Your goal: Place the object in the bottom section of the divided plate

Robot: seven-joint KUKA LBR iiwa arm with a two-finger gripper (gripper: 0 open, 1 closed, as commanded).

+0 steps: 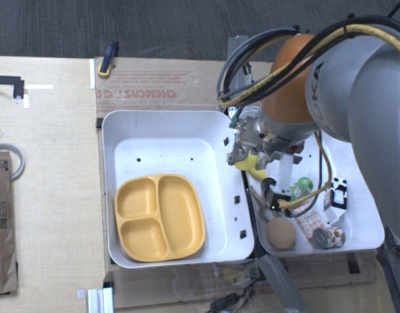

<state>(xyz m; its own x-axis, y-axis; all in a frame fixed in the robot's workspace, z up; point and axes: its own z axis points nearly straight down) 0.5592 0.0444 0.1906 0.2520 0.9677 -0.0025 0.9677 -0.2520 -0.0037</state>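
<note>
A yellow divided plate [159, 217] lies in the front part of the left white bin [122, 132], with two small sections on its left and one large section on its right. My gripper [253, 160] hangs over the wall between the two bins, at the left edge of the right bin [366, 194]. A small yellow object [257, 167] shows just under the gripper, partly hidden by the wrist. Whether it is gripped or only lies beneath, I cannot tell. The plate is apart from the gripper, to its lower left.
The right bin holds a green object [303, 186], a brown rounded object [281, 233], a labelled can [320, 233] and a black-and-white tag [340, 194]. A cardboard sheet [148, 87] lies behind the left bin. A brown bag [1, 220] sits at far left.
</note>
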